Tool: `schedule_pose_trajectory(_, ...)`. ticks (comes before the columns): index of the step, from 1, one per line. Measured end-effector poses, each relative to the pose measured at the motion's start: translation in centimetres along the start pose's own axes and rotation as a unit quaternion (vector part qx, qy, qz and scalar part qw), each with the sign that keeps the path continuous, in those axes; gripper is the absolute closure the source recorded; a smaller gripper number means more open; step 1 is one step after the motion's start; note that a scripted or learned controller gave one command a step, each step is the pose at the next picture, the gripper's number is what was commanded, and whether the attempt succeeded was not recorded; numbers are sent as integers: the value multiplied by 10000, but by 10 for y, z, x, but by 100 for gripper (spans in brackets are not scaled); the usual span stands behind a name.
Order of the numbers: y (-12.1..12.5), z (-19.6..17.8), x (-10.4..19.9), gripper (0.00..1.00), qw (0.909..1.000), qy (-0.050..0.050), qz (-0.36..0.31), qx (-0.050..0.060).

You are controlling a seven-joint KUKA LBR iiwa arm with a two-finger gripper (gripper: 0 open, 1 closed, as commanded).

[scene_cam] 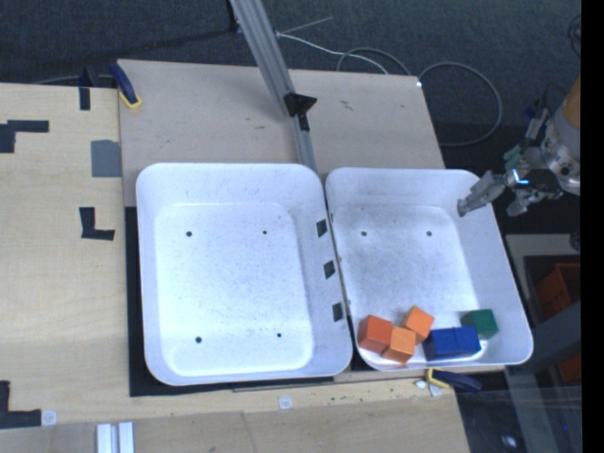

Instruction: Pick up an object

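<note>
Bench: pale wood top (57, 281) with a tan board (217, 111) laid over it, dark carpet behind; black tape marks on the wood at left.

Left bin (160, 253): shallow, white, speckled, four small holes in its floor. No blocks in it.

Right bin (377, 243): same make, set just beside the left one, rims touching along the middle. All the pickable stock sits in its near corner, crowded against the front wall, likely where the sloped floor or past drops let them gather.

Contents, right bin: three orange blocks (377, 331), touching one another; blue block (452, 343) just beside them; green block (483, 323) against the blue one's far end.

Gripper (483, 194): at the right bin's far right rim, well apart from the blocks, tilted inward. Whether its tips are apart or together cannot be told at this size; nothing shows between them.

Metal rail (269, 50): slants down from above to the seam between the bins.

Cables (453, 74): loose on the carpet beyond the board.

Judgement: pick not yet begun; the tight cluster at the wall leaves little finger room.
</note>
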State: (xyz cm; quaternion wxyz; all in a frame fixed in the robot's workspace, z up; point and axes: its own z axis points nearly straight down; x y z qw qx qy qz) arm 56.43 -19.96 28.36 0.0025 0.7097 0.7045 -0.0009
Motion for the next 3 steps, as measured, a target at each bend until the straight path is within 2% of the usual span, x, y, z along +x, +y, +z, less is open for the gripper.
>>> schedule_pose_trajectory(1,2,-7,6,100,10000,19,-49,15)
schedule_pose_trajectory(2,-68,39,52,100,10000,43,-42,63)
schedule_pose_trajectory(3,-65,-4,67,100,10000,20,-53,-4)
